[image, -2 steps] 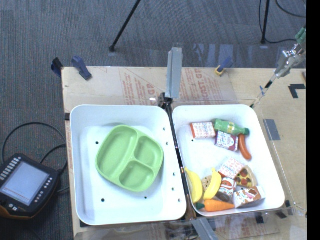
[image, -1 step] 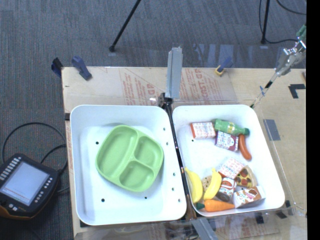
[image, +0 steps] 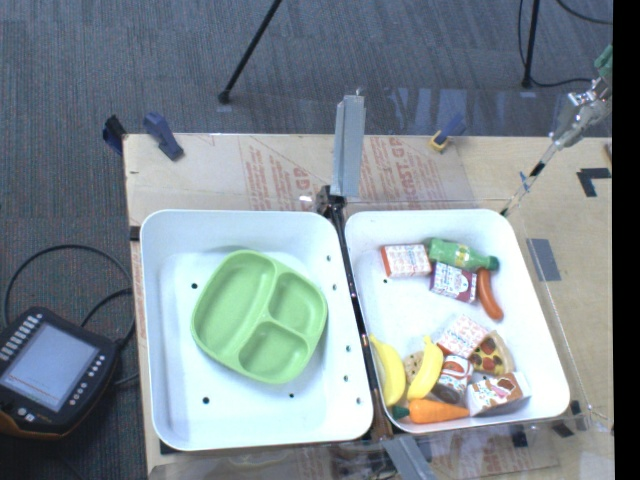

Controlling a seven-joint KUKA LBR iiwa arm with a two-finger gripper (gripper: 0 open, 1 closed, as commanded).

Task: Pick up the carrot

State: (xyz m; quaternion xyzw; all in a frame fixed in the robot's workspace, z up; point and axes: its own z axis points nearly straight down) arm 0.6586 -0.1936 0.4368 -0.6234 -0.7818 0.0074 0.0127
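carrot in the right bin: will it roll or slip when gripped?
The carrot looks like smooth moulded plastic, so probably rigid, light, and somewhat slippery. Its tapered round shape suggests it may roll or squirt out of a pinch. It lies by the right bin near wall, touching a banana, so a push may jam it.

Grey carpet floor (image: 120, 38), cardboard-topped bench (image: 260, 173), tripod leg (image: 255, 38) at back, teach pendant (image: 50, 373) bottom-left w/ cable
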